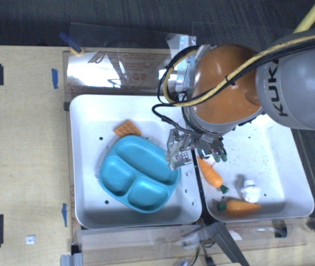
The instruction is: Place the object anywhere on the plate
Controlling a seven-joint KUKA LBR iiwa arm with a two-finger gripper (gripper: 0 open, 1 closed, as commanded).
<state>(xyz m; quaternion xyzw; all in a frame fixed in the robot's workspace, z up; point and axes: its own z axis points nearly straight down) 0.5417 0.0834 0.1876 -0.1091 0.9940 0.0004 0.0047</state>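
Camera view puts my gripper (181, 154) low over the seam between the two bins, at the right rim of the blue plate (137, 173), which sits in the left bin (88, 148). Whether the tool is open or closed I cannot tell; the wrist hides most of it, and I see nothing clearly held. The likeliest object for this task is the upper carrot (210, 174), lying in the right bin (290, 176) just beside the gripper, slanted with its leafy end pointing down and right. It looks like a toy: I judge it light, stiff and smooth, so it may roll or squirt out of a pinch. I would take it across the thick orange body near the middle, jaws square to its long axis, not at the tapered tip or the small green top. A second carrot (242, 206) lies flatter near the front wall, with a small white object (250, 192) close to it. An orange wafer-like piece (127, 129) rests in the left bin, touching or just beside the plate's back edge.
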